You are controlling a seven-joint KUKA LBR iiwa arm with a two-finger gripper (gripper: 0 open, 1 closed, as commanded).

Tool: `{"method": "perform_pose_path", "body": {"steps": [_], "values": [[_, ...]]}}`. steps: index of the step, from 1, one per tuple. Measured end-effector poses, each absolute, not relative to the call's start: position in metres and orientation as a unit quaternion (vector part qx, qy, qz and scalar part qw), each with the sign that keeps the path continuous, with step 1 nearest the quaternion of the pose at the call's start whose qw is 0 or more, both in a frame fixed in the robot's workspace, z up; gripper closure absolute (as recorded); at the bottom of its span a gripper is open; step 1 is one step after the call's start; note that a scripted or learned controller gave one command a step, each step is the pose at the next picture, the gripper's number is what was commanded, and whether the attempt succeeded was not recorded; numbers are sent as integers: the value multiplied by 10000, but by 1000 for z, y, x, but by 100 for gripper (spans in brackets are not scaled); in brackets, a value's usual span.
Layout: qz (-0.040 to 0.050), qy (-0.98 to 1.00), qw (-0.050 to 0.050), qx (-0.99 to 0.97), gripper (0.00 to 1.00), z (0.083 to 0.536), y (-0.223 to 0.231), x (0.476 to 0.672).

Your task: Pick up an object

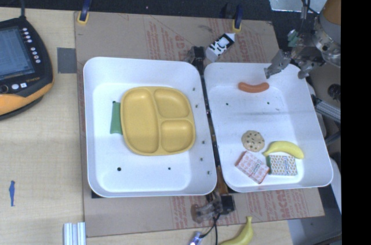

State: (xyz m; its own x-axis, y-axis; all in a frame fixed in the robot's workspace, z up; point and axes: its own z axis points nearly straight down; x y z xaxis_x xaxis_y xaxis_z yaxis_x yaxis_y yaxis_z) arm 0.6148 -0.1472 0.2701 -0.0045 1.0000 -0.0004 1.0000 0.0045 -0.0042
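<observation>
**Operator:** Five small items lie in the right bin [316, 122], and none has left it. I see a sausage [253, 87] near the far wall. A round cookie [253, 140] sits near the front, with a banana [284, 149] just beside it. A red-and-white packet [252, 167] and a green-patterned packet [283, 165] lie along the front edge, next to each other.

**Colleague:** Where is the tool, and does it hold anything?

**Operator:** The gripper [290, 66] hangs over the far right corner of that bin, near the sausage but apart from it. Its two fingers look spread, and I see nothing between them.

**Colleague:** So the pick is not done?

**Operator:** I judge it has barely begun. The descent, the closing and the lift are all left.

**Colleague:** And the left bin?

**Operator:** The left bin [95, 122] holds a yellow divided tray [156, 120] with a green item [116, 117] tucked at its left edge.
</observation>
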Motion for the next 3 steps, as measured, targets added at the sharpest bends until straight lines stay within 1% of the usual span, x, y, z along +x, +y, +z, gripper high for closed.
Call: {"method": "perform_pose_path", "body": {"steps": [1,2,3], "values": [[27,-7088,16,-7054,0,154,-203,572],[18,-7096,21,-7046,0,91,-120,529],[16,-7092,9,-7050,0,92,-106,554]]}}
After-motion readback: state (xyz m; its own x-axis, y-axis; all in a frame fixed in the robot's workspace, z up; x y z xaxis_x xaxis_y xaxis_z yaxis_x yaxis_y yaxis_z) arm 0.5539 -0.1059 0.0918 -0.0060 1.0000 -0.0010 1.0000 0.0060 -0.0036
